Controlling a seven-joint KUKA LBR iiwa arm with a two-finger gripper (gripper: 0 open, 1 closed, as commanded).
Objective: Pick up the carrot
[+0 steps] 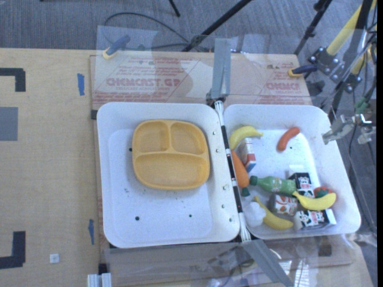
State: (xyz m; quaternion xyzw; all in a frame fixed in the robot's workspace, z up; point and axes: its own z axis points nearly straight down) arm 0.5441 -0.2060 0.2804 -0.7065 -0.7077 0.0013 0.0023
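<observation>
The carrot (240,171) is a slim orange cone lying lengthwise against the left wall of the right bin (335,178). A yellow banana (242,135) lies just beyond its far end. A small white carton (248,158) touches its right side, and the cap of a green bottle (275,184) points at its near end.
An orange-red sausage (288,138) lies at the back of the right bin. Two more bananas (314,201) (272,220), a can (284,203) and small cartons (302,181) crowd its front. The left bin (114,220) holds a yellow divided plate (170,154). Stands and cables rise at the right.
</observation>
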